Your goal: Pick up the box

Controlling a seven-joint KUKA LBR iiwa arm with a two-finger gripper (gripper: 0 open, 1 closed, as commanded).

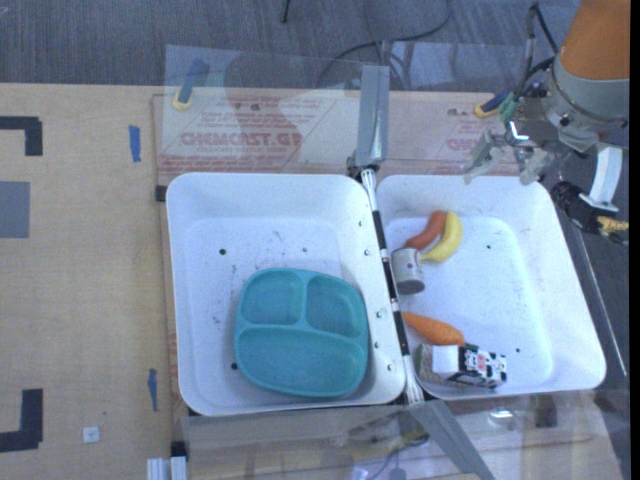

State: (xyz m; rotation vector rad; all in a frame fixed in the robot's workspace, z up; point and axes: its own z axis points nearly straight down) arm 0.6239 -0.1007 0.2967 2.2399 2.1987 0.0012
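Lying flat in right bin's (560,268) near corner, box (478,364) long axis left-right, gripper (508,158) fingers spread.

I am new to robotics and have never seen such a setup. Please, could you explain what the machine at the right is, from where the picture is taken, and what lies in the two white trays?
The picture comes from one fixed camera above the bench, looking down at a slant. The grey and orange machine at the upper right is a robot arm; at its tip sits a two-finger gripper, hanging over the far edge of the right bin. Nothing is seen between its fingers.

The left bin holds a teal divided plate. The right bin holds a yellow banana beside an orange-red piece, a small metal can, an orange carrot, and at the near edge a small box with a printed label. The arm is meant to pick up that box, which lies untouched.
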